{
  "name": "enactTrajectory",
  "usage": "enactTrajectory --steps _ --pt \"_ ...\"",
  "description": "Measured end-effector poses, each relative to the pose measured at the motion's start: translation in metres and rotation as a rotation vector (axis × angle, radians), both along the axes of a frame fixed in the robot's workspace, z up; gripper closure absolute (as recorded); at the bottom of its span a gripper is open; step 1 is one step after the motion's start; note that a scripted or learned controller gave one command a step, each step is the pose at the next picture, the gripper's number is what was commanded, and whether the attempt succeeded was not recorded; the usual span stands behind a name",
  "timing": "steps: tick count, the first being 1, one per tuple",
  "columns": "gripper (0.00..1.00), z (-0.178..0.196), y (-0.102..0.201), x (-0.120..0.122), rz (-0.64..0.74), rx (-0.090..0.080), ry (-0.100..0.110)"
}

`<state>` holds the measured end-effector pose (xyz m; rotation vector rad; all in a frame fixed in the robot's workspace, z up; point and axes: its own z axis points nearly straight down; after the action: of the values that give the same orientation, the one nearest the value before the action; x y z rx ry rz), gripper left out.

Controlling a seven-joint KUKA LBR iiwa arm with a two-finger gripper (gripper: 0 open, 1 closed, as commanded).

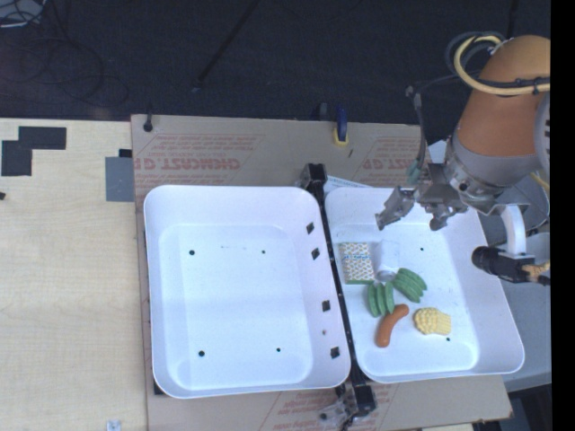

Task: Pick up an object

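While poised above the upper part of the right bin (490, 348), pincer (415, 212) seen with fingers spread, nothing between them. Lying lower in that bin, clear of the pincer: patterned packet (357, 261), green pods (380, 297) just beside it, a second green piece (411, 283), orange sausage-shaped item (390, 325) and yellow corn cob (432, 321) close together. Left bin (162, 241) alongside, both resting on the cardboard-covered surface (225, 155).
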<state>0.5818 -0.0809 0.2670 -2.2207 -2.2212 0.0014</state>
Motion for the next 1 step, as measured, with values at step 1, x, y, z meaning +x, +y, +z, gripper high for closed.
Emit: enactTrajectory --steps 1 --pt "1.0 0.0097 -0.0009 -0.0001 -0.001 0.0 0.002"
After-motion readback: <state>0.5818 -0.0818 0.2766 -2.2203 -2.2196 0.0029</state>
